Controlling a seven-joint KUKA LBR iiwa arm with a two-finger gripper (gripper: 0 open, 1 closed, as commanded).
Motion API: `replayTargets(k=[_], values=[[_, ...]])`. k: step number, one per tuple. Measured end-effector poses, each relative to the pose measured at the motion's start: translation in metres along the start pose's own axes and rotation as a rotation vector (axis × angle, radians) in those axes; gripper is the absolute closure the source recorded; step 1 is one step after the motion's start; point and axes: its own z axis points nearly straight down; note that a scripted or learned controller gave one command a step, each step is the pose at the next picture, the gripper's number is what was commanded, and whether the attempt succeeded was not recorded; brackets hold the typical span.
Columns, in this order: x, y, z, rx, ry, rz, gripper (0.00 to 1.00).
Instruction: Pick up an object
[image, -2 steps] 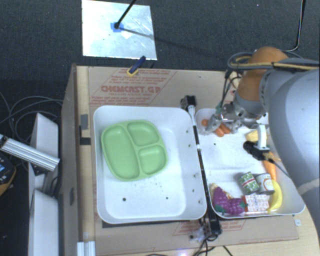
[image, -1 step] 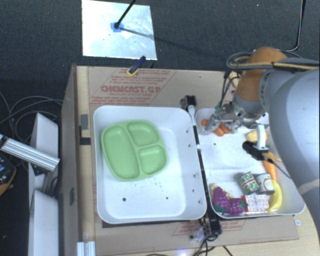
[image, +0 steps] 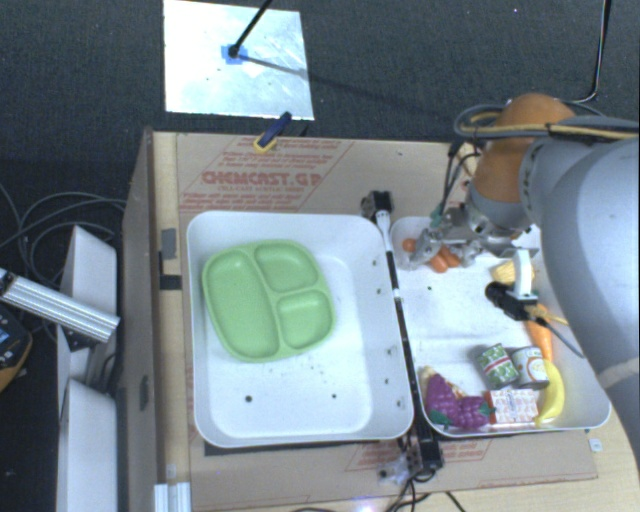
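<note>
My gripper (image: 441, 244) is low over the far left corner of the right bin (image: 440, 320), with the grey arm reaching in from the right. A small orange object (image: 442, 263) lies right under it, touching or nearly touching its tip. Another orange bit (image: 409, 244) shows just to its left. Along the bin's near edge lie purple grapes (image: 457, 410), a red and white box (image: 513, 407), a yellow banana (image: 552, 396), a green can (image: 494, 364) and a second can (image: 528, 368). An orange carrot (image: 543, 340) lies by the right wall.
The left bin (image: 300, 400) holds a light green divided plate (image: 268, 298). The wall between the two bins runs just left of the gripper. The middle of the right bin is bare white floor. Cardboard surrounds both bins.
</note>
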Motion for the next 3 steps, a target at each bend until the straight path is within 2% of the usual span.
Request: replayTargets(k=[3], values=[[-0.016, 0.000, -0.001, -0.001, -0.001, 0.003, 0.00]])
